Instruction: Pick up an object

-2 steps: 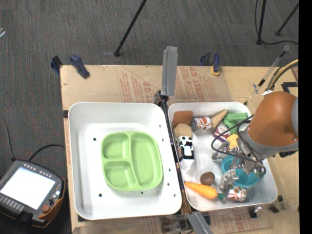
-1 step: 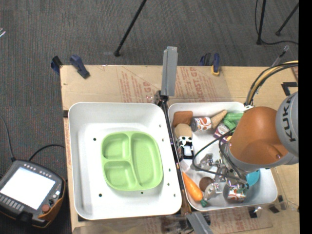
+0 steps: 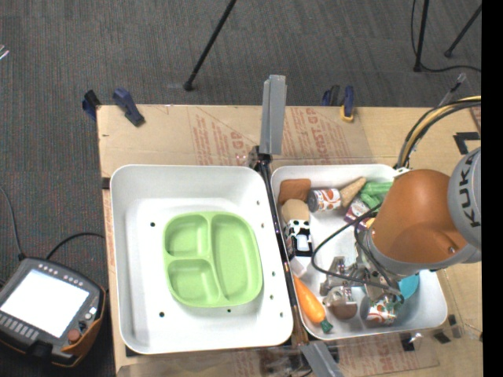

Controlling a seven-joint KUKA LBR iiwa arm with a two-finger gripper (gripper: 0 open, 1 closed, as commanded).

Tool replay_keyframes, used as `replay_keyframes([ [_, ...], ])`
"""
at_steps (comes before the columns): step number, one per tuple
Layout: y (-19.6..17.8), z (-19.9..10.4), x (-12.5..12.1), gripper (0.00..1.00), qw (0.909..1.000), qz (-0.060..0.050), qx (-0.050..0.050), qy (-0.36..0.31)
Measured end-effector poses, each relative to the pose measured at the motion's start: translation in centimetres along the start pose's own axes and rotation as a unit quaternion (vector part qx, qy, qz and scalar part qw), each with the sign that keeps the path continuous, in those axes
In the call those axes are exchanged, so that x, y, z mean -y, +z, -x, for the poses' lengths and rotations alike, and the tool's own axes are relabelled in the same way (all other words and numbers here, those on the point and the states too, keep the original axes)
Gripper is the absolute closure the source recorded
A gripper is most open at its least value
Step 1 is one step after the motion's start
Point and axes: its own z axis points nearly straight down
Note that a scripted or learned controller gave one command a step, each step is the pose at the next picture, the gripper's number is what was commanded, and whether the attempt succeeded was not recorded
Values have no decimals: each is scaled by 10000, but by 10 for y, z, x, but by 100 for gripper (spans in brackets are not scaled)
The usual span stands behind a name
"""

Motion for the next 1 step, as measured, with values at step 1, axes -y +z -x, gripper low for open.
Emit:
replay_keyframes([
  [1,12,20,78,100,9945,12,-44,-1045],
])
